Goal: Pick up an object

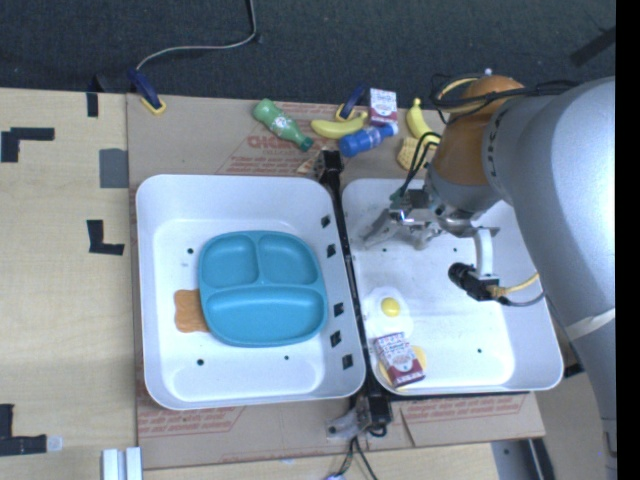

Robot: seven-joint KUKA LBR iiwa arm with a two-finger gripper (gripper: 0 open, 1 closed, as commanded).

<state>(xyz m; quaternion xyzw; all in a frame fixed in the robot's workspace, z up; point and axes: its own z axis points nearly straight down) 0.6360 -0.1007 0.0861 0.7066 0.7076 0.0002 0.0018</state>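
Over the right bin's (520, 363) far-left part, the hand (392, 226) was seen spread open, nothing held. Best lowered squarely over the near-left carton (397, 357) before being closed.

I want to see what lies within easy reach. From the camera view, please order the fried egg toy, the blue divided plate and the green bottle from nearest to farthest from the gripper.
Measured from the gripper, over the right bin:
1. Fried egg toy, in the same right bin, toward the bin's front.
2. Blue divided plate, in the left bin, across the divider.
3. Green bottle, outside the bins on the cardboard behind the left bin.
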